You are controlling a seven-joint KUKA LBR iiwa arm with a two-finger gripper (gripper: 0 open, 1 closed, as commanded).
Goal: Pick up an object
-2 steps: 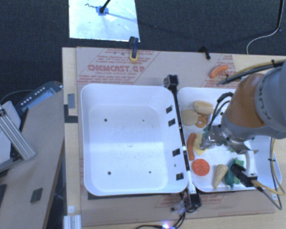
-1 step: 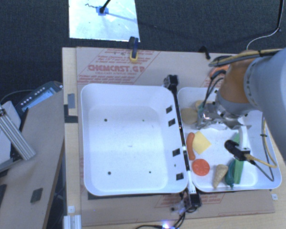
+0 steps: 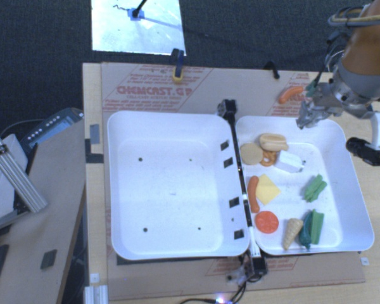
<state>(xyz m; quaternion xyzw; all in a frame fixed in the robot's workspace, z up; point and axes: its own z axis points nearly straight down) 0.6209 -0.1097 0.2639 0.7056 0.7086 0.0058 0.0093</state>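
gripper [image 3: 306, 120]: metal, above right bin's [image 3: 358, 189] back rim, can't tell its state | toy food in smooth white right bin: round red tomato slice [image 3: 266, 221], square yellow cheese [image 3: 268, 189], ridged cone [image 3: 292, 232]

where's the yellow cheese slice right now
The yellow cheese slice lies in the right bin, left of its middle, just right of the red sausage and above the tomato slice.
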